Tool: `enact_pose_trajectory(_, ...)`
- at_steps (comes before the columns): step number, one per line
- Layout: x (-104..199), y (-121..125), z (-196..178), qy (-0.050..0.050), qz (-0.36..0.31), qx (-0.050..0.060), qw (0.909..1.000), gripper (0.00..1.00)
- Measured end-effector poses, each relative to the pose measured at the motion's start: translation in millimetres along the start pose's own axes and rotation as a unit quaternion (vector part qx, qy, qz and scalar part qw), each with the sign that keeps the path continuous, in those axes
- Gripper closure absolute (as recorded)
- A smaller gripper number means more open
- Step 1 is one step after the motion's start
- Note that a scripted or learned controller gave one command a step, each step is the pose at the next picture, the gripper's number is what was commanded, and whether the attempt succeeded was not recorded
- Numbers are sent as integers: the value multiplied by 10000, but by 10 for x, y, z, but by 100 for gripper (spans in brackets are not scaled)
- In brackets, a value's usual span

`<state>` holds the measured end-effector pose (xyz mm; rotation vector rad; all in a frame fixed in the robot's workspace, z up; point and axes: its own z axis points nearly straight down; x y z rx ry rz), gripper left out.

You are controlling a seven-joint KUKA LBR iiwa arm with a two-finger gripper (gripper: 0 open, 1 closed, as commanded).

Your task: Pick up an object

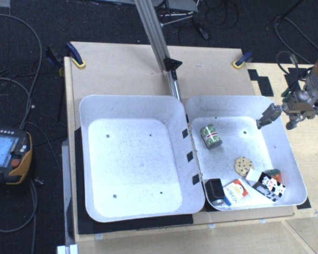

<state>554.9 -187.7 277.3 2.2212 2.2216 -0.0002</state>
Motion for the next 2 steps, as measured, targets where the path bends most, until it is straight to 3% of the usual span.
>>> enact_pose_trajectory(1, 1, 2, -101, 0, -3, -1, 10000, 100)
enact_pose_trajectory(2, -258, 352, -867, -4, 0, -13, 10000, 100)
